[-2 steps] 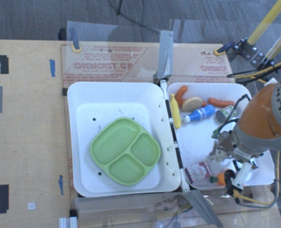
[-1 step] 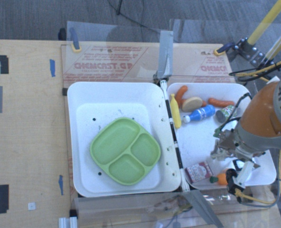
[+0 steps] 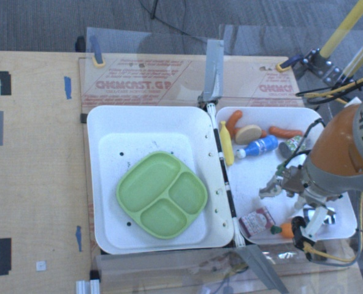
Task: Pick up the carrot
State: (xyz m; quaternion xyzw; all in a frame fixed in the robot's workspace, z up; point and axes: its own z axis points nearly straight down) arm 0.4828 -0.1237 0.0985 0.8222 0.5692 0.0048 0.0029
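Camera view shows carrot (image 3: 286,229) beside packet (image 3: 255,222), close to right bin (image 3: 261,109) rim.

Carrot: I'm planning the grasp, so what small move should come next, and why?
Probably slide the gripper toward the near rim of the right bin until it sits over the carrot. The carrot lies by that rim, next to a pink packet, while the gripper hangs further up the view, clear of it, so lowering now would likely miss.
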